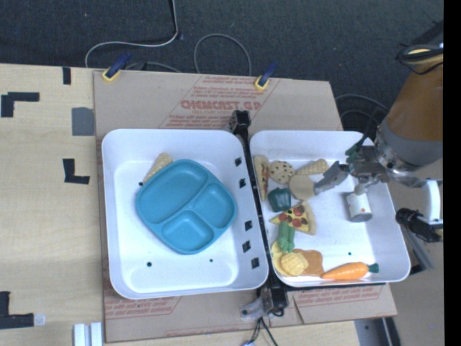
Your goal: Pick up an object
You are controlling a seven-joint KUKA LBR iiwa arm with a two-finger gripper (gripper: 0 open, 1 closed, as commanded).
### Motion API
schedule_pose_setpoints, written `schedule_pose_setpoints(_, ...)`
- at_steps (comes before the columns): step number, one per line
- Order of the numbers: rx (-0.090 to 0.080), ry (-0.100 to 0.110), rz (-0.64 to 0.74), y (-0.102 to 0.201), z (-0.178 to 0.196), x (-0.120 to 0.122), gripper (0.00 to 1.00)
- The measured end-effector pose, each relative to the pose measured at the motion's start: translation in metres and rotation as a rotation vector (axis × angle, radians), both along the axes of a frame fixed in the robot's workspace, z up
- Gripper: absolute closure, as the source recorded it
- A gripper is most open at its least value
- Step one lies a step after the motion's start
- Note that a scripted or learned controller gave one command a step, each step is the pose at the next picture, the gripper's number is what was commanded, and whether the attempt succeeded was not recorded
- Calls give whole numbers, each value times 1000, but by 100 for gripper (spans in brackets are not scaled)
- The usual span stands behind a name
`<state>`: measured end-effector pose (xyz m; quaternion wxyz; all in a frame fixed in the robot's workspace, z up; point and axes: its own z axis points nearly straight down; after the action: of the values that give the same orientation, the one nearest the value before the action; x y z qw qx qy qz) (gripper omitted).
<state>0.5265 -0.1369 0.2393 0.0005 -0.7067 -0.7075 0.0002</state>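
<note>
Along the right bin's (374,231) left wall your toy food pile (292,215) sits tight, gripper (344,182) above mid-bin, jaws spread and holding nothing; you risk a glancing close that shoves crowded pieces without catching one.

Cardboard sheet (209,103) under both bins, printed red, running left of gripper (344,191) and beyond it. Yellow clamp (114,71) at sheet's far corner, well left of gripper; blue clamp (265,74) nearer, up-left. White cable (171,20) looping on dark carpet (302,20) above. Wooden bench (43,193) far left, with black tape marks (21,103) and grey square (83,120).
</note>
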Motion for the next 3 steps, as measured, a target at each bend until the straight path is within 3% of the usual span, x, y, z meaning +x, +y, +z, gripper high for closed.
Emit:
schedule_pose_setpoints(1, -2, -9, -1, -7, -141, 15, 0)
schedule_pose_setpoints(2, -3, 0, -1, 43, -141, -27, 0)
schedule_pose_setpoints(3, -5, -8, -4, 36, -152, -27, 0)
